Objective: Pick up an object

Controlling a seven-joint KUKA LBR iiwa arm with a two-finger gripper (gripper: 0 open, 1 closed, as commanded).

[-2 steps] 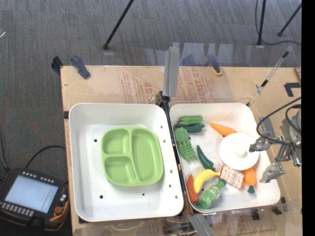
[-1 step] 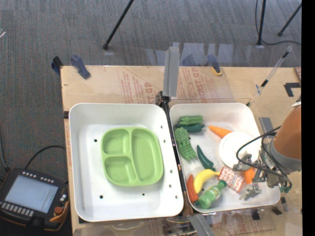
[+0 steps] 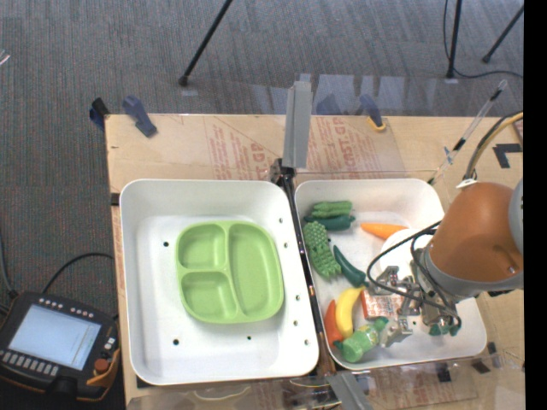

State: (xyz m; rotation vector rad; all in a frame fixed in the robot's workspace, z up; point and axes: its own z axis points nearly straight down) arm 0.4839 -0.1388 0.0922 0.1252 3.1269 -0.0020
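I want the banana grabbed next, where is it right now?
The banana lies in the right bin, near its front left corner, between the red piece and the small carton.

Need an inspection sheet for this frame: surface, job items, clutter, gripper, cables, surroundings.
Surface: cardboard-covered bench bearing two white bins, left bin and right bin.
Job's things: in the right bin, toy food: banana, carrot, green bumpy vegetable, green bottle, small red-and-white carton.
Clutter: green divided plate in the left bin.
Gripper: gripper low over the right bin's near side, beside the carton; jaws state cannot be told; nothing seen held.
Cables: black cables looping at the wrist; one cable on the floor at left.
Surroundings: grey carpet, tripod legs, teach pendant at lower left.
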